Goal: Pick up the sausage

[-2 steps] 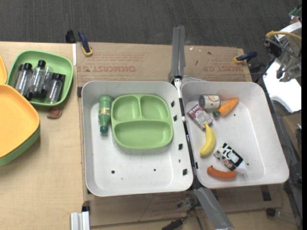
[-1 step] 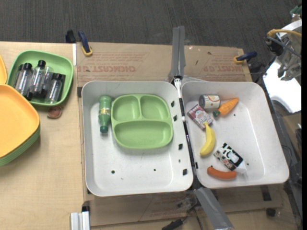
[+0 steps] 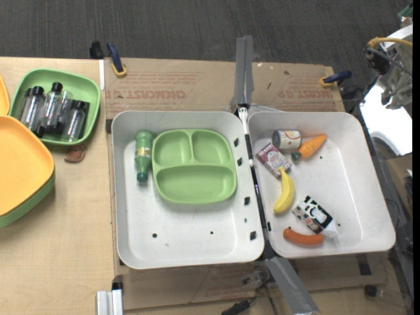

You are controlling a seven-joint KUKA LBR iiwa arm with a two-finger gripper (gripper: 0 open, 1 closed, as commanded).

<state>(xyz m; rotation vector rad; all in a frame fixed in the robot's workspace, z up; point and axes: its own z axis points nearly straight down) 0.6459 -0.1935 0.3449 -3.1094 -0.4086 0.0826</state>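
In the right bin (image 3: 367,176), smooth orange sausage (image 3: 303,237) near front wall, beside curved yellow banana (image 3: 284,193), claw state cannot be told.

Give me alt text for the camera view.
A sausage lies at the near edge of the right bin, beside a banana, carrot and can. The left bin holds a green plate and bottle.

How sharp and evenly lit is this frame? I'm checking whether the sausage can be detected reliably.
Camera view: lighting is soft and even, shadows faint; the sausage is fairly sharp against the white right bin; top-right corner is blown out with glare.
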